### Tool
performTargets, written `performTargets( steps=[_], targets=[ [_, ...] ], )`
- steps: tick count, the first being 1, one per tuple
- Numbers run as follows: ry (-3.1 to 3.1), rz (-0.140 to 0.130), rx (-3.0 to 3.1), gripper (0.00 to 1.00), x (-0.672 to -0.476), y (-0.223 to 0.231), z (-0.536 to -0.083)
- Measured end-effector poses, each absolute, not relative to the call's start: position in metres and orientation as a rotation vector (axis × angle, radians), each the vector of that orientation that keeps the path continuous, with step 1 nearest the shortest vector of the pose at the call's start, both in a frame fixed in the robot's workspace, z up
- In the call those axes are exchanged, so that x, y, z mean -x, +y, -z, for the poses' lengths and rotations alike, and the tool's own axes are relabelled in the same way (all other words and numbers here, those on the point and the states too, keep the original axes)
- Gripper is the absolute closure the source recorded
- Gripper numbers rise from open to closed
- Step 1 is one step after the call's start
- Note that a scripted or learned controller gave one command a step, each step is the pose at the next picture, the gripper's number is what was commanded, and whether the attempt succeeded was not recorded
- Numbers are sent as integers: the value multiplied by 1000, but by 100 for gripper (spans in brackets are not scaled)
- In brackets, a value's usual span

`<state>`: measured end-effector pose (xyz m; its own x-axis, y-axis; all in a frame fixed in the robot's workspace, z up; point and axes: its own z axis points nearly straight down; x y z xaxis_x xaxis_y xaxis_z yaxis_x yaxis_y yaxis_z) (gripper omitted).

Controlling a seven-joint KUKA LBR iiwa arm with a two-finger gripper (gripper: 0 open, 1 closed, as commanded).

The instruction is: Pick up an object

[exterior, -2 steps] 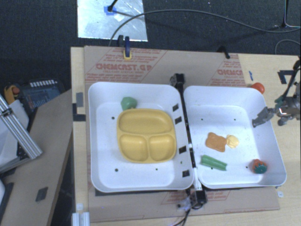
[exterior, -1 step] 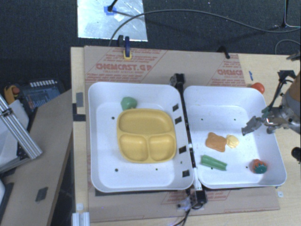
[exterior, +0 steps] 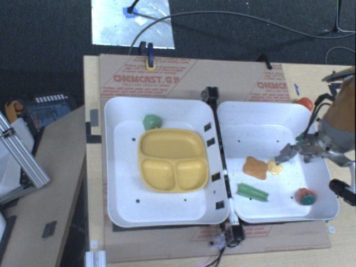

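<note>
The right bin (exterior: 261, 128) holds several small items. An orange toast-shaped piece (exterior: 255, 168) lies near its middle, with a small yellow piece (exterior: 274, 168) touching its right side. A green pod (exterior: 253, 192) lies toward the front, and a red and green round item (exterior: 305, 196) sits in the front right corner. My gripper (exterior: 285, 152) reaches in from the right and hangs low just above and right of the yellow piece. I see nothing held in it.
The left bin (exterior: 119, 149) bears a yellow divided tray (exterior: 172, 159) and a green lump (exterior: 152, 122) behind it. A black divider (exterior: 218, 154) runs between the bins. The arm's grey body (exterior: 336, 127) hangs over the right bin's right rim.
</note>
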<state>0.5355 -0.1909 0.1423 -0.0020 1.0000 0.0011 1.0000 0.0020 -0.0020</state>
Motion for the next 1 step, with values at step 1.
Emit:
performTargets(
  steps=[1],
  targets=[
    [-2221, -2, 2218, 0, -535, -190, -90]
  ],
)
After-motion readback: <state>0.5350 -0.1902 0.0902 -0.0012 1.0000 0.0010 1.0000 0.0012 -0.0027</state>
